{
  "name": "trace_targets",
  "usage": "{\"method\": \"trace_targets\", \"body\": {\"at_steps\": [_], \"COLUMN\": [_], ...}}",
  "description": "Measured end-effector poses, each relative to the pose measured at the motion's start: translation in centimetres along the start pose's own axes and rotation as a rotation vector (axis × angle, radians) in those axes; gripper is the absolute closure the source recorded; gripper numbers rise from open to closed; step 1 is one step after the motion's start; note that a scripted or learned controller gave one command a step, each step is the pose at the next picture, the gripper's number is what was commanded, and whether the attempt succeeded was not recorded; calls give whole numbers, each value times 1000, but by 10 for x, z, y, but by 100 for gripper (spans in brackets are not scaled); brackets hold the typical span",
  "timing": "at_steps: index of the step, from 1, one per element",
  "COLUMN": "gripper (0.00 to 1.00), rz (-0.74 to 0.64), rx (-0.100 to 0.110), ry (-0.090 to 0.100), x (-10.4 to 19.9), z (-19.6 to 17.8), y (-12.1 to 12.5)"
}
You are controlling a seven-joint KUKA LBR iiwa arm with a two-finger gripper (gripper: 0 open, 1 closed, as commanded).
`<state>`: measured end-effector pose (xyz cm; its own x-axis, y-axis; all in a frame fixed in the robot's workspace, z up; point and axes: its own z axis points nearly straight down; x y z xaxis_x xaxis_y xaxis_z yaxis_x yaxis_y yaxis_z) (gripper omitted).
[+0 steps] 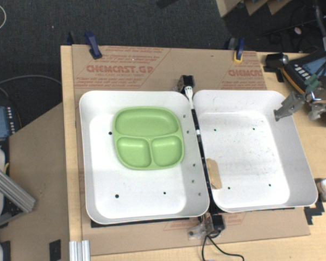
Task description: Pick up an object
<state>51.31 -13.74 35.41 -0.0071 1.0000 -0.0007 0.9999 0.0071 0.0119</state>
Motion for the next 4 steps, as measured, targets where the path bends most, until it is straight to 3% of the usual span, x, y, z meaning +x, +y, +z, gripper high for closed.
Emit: {"method": "trace_targets", "body": {"at_steps": [1, 2, 3, 4], "gripper": [0, 0, 100, 100], "rz": [-1, -7, 6, 1], "rx": [2, 15, 10, 17], "ry": [2, 4, 1, 1], "x": [65, 183, 176, 233], "z": [-72, -62, -74, -47], "y": [-33, -32, -31, -32]}}
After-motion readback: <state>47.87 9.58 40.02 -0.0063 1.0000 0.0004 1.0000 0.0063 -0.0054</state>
